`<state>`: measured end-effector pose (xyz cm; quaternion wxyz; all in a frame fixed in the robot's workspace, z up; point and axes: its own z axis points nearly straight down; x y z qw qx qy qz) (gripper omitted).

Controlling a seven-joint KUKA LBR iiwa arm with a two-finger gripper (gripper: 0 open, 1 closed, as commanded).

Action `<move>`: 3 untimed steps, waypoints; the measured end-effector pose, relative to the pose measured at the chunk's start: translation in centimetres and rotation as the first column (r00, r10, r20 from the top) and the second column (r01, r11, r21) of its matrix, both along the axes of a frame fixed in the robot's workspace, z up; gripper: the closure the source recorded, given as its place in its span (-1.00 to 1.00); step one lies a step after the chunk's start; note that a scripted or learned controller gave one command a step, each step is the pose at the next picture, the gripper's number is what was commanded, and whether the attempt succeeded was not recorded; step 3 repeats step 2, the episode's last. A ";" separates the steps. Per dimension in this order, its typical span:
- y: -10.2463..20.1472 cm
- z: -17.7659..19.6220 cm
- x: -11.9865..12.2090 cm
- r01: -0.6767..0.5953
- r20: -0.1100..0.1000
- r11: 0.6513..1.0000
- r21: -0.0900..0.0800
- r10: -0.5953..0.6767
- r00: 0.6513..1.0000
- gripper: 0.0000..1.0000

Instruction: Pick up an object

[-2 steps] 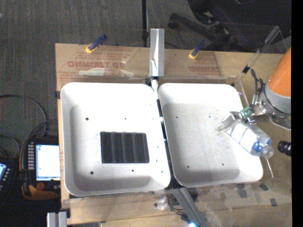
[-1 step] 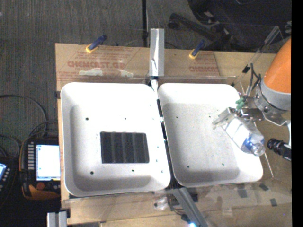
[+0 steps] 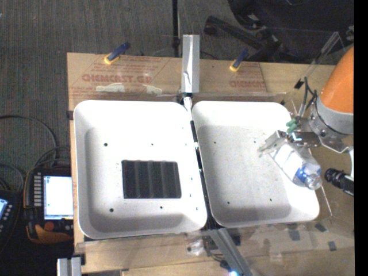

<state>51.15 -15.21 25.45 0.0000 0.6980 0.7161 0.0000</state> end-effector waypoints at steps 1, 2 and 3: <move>2.6 6.6 -0.3 -0.017 0.001 1.000 -0.002 0.017 1.000 -1.00; -5.8 3.1 2.3 -0.008 -0.002 1.000 -0.004 0.008 1.000 -1.00; -5.8 3.1 2.3 -0.008 -0.002 1.000 -0.004 0.008 1.000 -1.00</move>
